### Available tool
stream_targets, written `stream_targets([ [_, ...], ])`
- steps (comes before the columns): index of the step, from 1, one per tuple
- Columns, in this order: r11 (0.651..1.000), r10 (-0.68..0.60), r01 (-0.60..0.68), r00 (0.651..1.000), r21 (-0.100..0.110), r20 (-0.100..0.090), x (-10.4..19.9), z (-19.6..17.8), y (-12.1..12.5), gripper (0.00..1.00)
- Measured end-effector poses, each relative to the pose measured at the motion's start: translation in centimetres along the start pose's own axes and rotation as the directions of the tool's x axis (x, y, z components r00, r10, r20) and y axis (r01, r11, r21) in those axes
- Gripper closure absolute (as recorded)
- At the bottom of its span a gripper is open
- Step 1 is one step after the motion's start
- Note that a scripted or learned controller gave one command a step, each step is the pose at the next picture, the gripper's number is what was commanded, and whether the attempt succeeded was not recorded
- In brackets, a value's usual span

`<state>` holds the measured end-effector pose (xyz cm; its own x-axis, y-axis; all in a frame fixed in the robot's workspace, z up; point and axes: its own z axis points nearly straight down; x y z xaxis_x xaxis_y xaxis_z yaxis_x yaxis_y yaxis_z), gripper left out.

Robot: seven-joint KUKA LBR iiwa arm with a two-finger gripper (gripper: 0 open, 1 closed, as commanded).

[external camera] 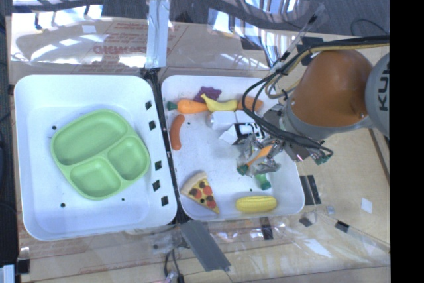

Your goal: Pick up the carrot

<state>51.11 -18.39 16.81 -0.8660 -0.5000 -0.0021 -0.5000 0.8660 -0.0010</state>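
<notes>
Camera view gives us the right bin (289,177), where the jaws (260,157) close on a carrot (265,151) with green top. Around it we see a corn cob (256,204), pizza slice (201,192), banana (220,103) and sausage (176,131). A green divided plate (99,153) fills the left bin (33,142) on the counter.

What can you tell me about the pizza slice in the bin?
The pizza slice is a small toy wedge that looks like plastic. It has a pale tan crust along its upper left edge and a dark red top with yellow and red spots for toppings. It lies flat on the floor of the right bin, near the front left corner, with its point aimed toward the front right. Nothing touches it; the corn cob lies apart on its right.
</notes>
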Motion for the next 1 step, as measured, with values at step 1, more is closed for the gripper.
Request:
stream_targets([
  [1,0.989,0.150,-0.150,0.989,-0.006,-0.008,-1.50,-0.28,3.28,1.00],
])
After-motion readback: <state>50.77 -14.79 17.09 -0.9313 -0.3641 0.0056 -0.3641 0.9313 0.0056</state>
